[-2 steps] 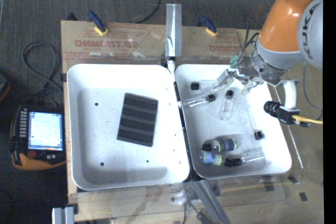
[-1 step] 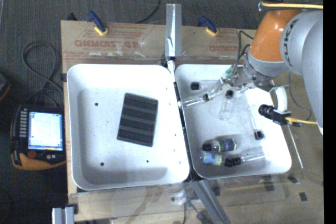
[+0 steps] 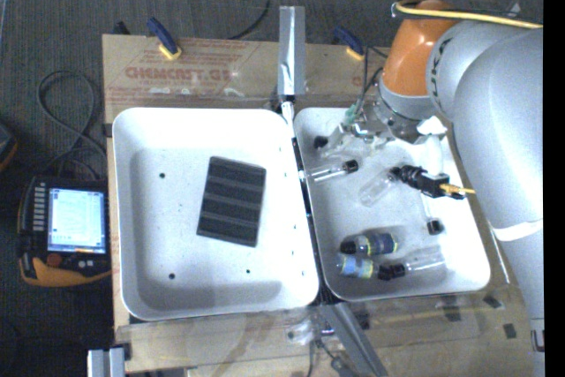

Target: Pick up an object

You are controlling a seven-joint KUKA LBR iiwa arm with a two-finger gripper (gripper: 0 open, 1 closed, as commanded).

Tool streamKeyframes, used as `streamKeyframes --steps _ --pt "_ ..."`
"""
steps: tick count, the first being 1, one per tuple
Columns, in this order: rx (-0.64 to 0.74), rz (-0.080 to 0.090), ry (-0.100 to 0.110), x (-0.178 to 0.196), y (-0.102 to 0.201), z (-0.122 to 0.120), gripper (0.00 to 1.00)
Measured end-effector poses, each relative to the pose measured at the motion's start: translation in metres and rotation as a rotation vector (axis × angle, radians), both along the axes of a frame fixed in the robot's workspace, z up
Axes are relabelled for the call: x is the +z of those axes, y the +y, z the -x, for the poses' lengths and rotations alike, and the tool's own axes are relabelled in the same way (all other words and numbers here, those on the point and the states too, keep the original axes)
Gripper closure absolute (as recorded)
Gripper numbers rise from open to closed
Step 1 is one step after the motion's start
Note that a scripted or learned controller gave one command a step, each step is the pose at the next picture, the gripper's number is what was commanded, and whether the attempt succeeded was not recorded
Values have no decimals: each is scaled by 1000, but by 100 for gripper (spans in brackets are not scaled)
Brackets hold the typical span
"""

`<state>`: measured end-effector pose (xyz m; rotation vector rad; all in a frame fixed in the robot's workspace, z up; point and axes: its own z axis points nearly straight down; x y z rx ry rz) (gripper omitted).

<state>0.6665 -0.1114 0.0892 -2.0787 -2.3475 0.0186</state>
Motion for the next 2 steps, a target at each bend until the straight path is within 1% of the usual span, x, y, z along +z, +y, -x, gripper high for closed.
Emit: streamKeyframes --steps 1,2 --pt "1 1 3 8 0 1 100" --pt "-26 -4 -13 141 31 -2 100"
